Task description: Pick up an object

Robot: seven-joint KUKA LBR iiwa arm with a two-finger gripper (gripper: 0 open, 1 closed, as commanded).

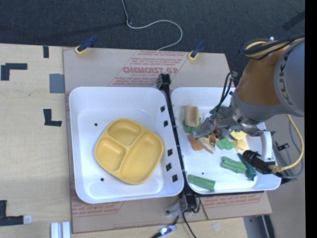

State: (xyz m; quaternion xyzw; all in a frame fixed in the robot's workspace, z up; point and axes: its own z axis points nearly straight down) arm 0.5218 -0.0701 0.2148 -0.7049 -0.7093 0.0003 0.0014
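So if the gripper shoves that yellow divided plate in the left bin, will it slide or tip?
The yellow plate lies flat and wide, so it would likely slide, not tip. It looks like moulded plastic: probably stiff and light. Its shallow rim may be hard to pinch.

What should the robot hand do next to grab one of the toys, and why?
Probably go down a little and close. The gripper sits low in the right bin, right over a heap of small toys beside a tan bread-like piece. I can't see a toy between its fingers yet, so it likely needs to settle onto one before lifting.
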